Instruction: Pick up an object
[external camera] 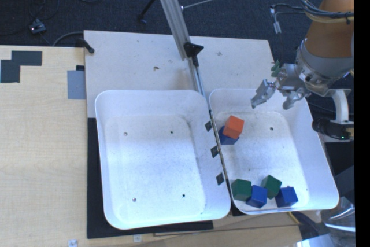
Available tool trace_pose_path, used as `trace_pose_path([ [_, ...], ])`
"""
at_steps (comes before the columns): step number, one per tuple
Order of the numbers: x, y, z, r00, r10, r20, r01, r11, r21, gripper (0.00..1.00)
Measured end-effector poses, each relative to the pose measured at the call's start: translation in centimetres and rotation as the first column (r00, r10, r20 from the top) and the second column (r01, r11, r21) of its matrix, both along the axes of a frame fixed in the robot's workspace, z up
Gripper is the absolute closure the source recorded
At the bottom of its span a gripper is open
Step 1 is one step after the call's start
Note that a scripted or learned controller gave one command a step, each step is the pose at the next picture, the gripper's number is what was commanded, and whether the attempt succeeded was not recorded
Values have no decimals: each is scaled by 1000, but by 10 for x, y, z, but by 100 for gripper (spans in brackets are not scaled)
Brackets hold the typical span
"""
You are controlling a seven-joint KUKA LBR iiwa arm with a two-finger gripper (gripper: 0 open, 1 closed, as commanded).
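My fingers [276, 96] hang spread wide with nothing between them, above the far edge of the right bin [312, 153], with the grey arm [326, 46] behind them reaching in from the right. The nearest thing below me is an orange block [234, 124], which sits on top of a blue block [227, 137] near the bin's left wall, well apart from my fingers. The orange block looks close to a cube, so I can tell no long axis; its edges are turned slightly askew to the bin walls. At the bin's near edge, 4 more blocks huddle together: a green block [241, 188], a second blue block [258, 196], a second green block [271, 184] and a third blue block [287, 196], touching or just beside each other. The left bin [115, 124] lies beside it on the tabletop [133, 61].
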State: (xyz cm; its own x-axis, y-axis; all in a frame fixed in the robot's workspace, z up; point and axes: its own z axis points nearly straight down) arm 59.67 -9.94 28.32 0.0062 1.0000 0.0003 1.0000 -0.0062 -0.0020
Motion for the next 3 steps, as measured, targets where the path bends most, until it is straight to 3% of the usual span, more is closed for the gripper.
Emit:
trace_pose_path([
  [1,20,-3,-121,1000,3,2,-3,1000,3,0],
  [2,36,-54,-88,1000,3,4,-3,1000,-3,0],
  [3,57,5,-156,1000,11,-5,-11,1000,3,0],
])
